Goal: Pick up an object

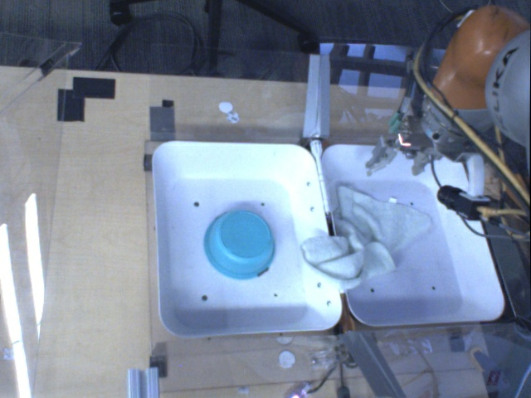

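- A soft, crumpled grey-white cloth (373, 235) is seen in the right bin (465, 305), one rolled end draped over the divider onto the edge of the left bin (178, 305).
- A round, smooth blue bowl (241, 244), turned upside down, is seen near the middle of the left bin.
- The gripper (400, 157) is held above the far part of the right bin, its fingers (377, 162) spread apart with nothing between them, apart from the cloth.
- Both bins are shallow, white, hard-walled and round-cornered, dotted with small holes.
- They are borne on a pale wooden bench (83, 222); dark carpet and a black chair base (211, 2) are seen beyond.
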Available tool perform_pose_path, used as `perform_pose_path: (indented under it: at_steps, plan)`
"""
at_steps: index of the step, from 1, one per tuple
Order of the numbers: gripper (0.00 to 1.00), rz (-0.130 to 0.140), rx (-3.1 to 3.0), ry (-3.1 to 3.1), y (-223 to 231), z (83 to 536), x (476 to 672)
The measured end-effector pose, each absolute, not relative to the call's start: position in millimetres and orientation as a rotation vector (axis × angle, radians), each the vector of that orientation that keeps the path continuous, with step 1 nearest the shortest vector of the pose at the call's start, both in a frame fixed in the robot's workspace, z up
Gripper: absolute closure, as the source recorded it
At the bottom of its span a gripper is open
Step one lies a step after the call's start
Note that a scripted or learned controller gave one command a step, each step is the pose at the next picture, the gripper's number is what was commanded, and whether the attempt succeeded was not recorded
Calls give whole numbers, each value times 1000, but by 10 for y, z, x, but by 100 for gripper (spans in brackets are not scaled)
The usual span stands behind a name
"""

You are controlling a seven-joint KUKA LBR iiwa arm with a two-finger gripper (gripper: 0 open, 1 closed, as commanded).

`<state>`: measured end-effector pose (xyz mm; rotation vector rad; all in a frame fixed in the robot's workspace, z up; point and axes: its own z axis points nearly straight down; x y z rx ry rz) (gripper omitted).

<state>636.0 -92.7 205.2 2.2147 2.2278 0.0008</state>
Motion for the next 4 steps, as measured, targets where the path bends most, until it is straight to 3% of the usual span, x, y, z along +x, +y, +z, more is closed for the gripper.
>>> perform_pose_path:
  at_steps: [1,2,3,4]
  plan:
    - [100,5,2207,2232,-906,2157,6375]
    - [100,5,2084,2348,15,2282,6564]
    - [100,3,1593,2705,668,1844,6692]
    - [100,7,1818,2557,827,1860,6693]
